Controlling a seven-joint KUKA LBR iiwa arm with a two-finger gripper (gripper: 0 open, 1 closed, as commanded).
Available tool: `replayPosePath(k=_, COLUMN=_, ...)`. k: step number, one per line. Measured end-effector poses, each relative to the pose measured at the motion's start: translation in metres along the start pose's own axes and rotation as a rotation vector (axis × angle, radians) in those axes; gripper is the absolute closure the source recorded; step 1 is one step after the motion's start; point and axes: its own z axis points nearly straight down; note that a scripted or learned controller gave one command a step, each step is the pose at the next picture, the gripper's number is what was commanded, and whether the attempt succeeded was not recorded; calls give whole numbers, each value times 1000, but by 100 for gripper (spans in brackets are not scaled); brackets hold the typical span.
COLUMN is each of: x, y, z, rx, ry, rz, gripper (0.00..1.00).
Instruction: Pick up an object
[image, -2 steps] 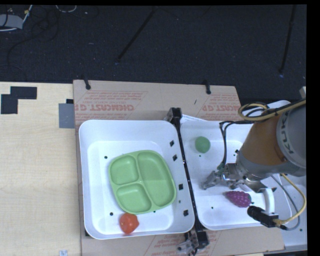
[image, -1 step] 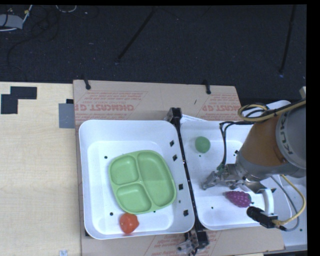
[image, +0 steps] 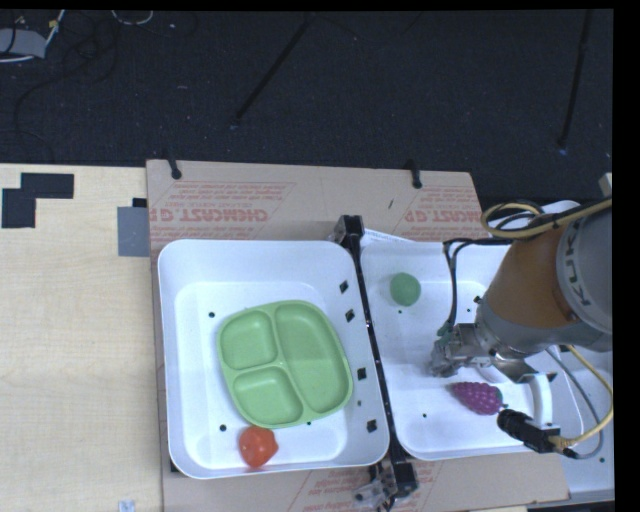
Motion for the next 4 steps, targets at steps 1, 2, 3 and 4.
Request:
replayPosePath(k=1, x=4, y=2, z=-43, rx=-3, ry=-1, rz=-10, gripper=100)
replayPosePath(k=2, x=0, y=-1, z=-86, rx=-4, ry=-2, rz=-10, gripper=100)
replayPosePath(k=3, x=-1, y=0, z=-132, rx=-5, ry=-2, rz=-11, gripper=100)
replayPosePath(k=4, x=46, y=14, z=-121, rx=0, ry=0, rz=-13, gripper=100)
